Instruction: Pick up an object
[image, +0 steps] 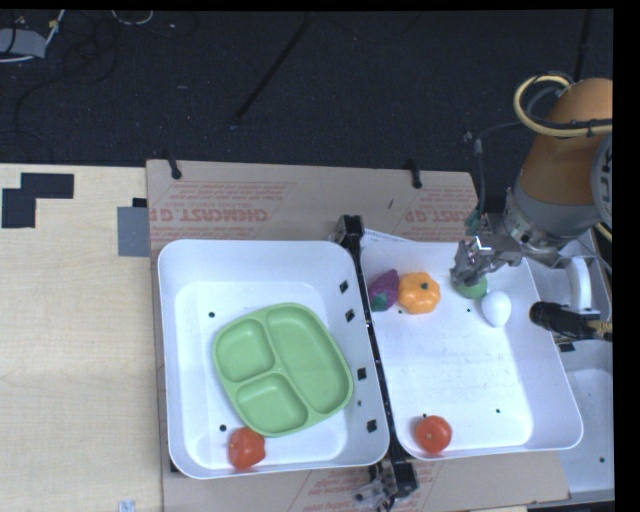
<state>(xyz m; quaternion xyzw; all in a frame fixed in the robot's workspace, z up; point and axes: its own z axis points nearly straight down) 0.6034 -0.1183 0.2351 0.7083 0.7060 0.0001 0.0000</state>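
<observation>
While the bench (70, 350) carries two white bins side by side, the left bin (185, 300) holds a green divided plate (283, 370) at its centre and a red tomato (246, 447) at seven o'clock. The right bin (530, 400) holds the smaller things: an orange pepper (419, 293) and a purple piece (383, 289) at about eleven o'clock, a white egg (496, 309) at about one o'clock, and a second tomato (433, 433) at six o'clock.

The arm (560, 170) reaches in from three o'clock, and its pincer (471, 268) sits low over a small green thing (470, 287), just beside the egg. Whether the pincer is wide, narrow or clamped on that green thing, I cannot tell; the fingers blur into it.

The risk, as I judge it, is a slip: the green thing looks small and rounded, so an off-centre close could squirt it sideways into the egg, or the lift could come up bare.
</observation>
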